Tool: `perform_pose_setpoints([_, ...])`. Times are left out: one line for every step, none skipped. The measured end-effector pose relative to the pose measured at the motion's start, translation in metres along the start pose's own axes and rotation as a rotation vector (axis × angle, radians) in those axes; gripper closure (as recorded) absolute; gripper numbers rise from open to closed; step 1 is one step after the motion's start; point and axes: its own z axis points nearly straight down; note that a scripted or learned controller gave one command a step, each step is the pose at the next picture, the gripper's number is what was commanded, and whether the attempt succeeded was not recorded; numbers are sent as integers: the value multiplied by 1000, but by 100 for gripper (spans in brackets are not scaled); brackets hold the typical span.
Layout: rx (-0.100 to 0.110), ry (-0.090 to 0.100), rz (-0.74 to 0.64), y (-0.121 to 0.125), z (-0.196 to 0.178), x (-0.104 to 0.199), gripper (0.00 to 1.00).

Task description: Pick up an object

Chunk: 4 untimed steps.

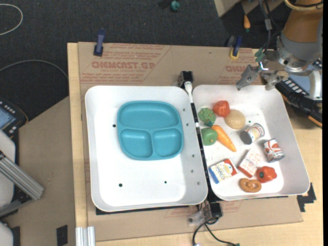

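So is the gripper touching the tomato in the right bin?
Apart. The camera view shows the gripper above the right bin's far rim, with bare white bin floor between it and the tomato.

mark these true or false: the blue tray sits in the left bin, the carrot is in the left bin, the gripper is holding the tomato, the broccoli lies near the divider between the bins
1. The blue tray sits in the left bin. True.
2. The carrot is in the left bin. False: it lies in the right bin.
3. The gripper is holding the tomato. False: the tomato lies in the right bin, apart from the gripper.
4. The broccoli lies near the divider between the bins. True.
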Motion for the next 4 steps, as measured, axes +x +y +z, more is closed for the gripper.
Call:
perform_pose_setpoints([3, 4, -9, -2, 15, 90, 0])
perform_pose_setpoints([-5, 3, -10, 8, -4, 177, 0])
perform_pose_setpoints([-6, 0, -2, 8, -14, 171, 100])
perform_pose_setpoints([3, 2, -5, -11, -8, 228, 100])
